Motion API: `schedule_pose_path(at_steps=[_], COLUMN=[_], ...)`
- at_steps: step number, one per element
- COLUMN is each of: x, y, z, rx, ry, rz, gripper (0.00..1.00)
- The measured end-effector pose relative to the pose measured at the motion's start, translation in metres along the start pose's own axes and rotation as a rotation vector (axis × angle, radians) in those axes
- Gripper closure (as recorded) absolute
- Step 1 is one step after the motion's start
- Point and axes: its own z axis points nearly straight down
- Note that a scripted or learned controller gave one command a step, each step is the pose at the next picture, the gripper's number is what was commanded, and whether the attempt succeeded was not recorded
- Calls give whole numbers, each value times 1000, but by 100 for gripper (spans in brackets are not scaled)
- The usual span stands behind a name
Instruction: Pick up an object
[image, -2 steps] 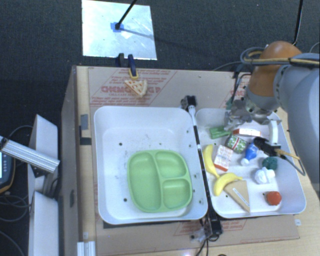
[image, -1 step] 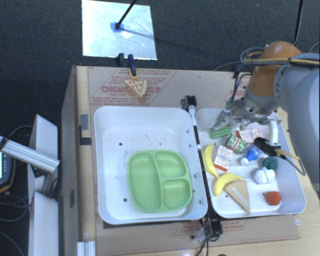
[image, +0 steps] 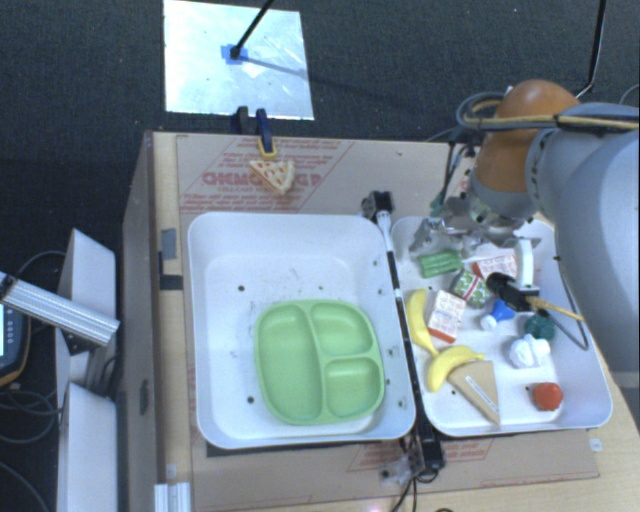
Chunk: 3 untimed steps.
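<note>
Tool (image: 462, 232) state cannot be told; it is seen low at the upper end of the right bin (image: 598, 400), under the grey arm (image: 585, 190). The left bin (image: 215, 300) is occupied by a green divided plate (image: 320, 360). Candidate objects are crowded in the right bin: a green packet (image: 439, 264) lies just below the tool, its long axis running left-right, and is judged nearest. Farther toward the lower frame, a banana (image: 448, 365) and a red tomato (image: 546, 396) are seen.
</note>
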Motion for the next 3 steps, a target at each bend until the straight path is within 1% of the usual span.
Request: schedule_pose_path(at_steps=[1, 2, 3], x=[-7, -39, -15], y=[0, 0, -22], z=[24, -45, -20], rx=[1, -3, 2], ry=[-2, -3, -1], rz=[3, 3, 1], gripper=[0, 0, 0])
